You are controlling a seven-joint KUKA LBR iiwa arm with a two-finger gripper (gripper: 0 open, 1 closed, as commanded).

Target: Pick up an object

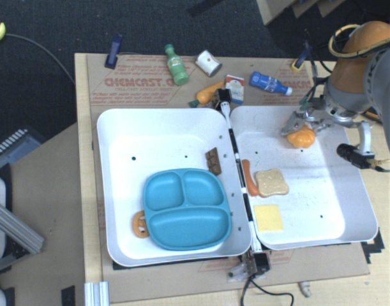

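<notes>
Robot gripper (pixel 302 127) in the right bin's (pixel 348 231) far corner, fingers closed around an orange fruit (pixel 301 138) near the back rim. Open white floor lies toward the bin's right edge.

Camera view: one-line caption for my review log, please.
Claw over an orange in the right bin; blue tray in the left bin.

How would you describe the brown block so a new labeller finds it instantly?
Start at the left bin, which holds a blue divided plate. Just above the plate's upper right corner, near the wall shared with the other bin, lies the brown block: small, dark, rectangular, unlike the pretzel.
</notes>
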